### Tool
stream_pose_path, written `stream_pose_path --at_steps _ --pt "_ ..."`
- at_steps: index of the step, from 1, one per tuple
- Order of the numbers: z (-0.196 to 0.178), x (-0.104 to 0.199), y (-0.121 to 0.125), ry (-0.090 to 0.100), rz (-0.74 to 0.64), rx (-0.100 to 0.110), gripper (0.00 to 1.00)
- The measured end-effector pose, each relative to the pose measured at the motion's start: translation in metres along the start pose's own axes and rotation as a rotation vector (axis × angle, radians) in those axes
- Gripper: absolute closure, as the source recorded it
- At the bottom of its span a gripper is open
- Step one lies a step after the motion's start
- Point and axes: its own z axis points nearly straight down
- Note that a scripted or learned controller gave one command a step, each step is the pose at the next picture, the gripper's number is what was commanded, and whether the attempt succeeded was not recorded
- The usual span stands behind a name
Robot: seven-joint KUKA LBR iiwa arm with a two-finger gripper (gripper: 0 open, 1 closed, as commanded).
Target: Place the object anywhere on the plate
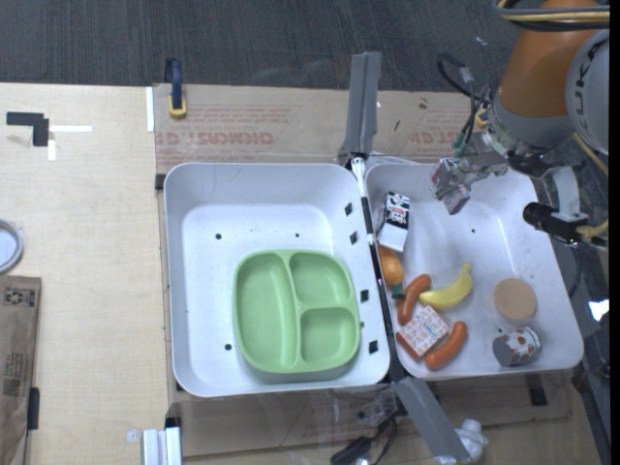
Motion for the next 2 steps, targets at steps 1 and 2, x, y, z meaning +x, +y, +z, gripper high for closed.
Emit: stream_pose_path --at_steps 1,2 --pt "0.078 -0.004 0.014 -0.001 -0.277 -0.002 1.0" --pt "0.106 -0.006 0.007 0.001 -0.234 -0.001 1.0"
